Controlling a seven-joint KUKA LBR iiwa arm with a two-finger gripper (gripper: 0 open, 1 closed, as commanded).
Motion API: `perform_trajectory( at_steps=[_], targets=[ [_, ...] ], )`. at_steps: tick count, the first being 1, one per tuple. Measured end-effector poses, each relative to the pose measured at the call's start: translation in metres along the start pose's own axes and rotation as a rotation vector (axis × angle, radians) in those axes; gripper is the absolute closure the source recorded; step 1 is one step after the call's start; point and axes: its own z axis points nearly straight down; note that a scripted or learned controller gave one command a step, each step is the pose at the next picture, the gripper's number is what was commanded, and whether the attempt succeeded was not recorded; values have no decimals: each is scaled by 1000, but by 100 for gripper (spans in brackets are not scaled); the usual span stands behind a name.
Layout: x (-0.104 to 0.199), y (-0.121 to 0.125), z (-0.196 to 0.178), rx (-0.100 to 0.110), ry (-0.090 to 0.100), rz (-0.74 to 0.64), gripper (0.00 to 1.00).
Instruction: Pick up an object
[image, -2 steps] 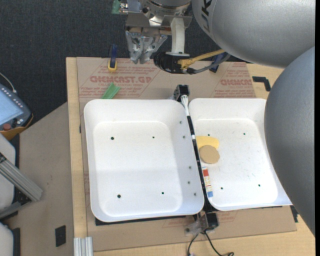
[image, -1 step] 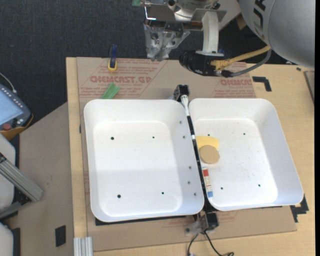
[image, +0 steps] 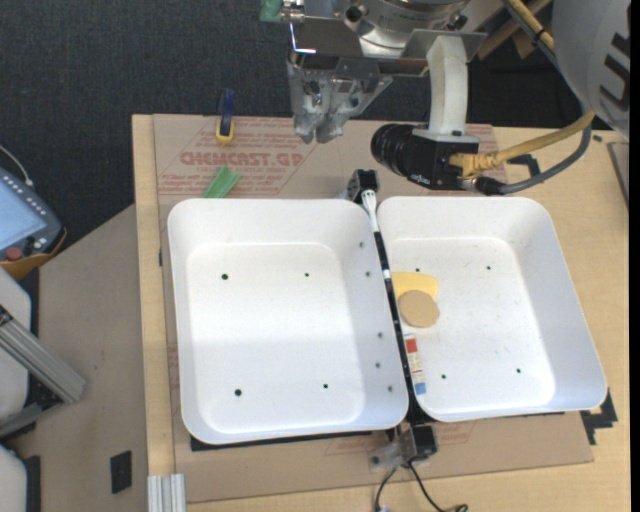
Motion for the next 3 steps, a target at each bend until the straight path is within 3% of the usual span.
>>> perform_trajectory(
  at_steps=[1, 2, 3],
  targets=[
    [-1, 3, -5, 5, -5, 3, 100],
    [-4, 14, 196, 26, -13, 8, 100],
    [-2, -46, 149, 9, -4, 3, 100]
  ],
)
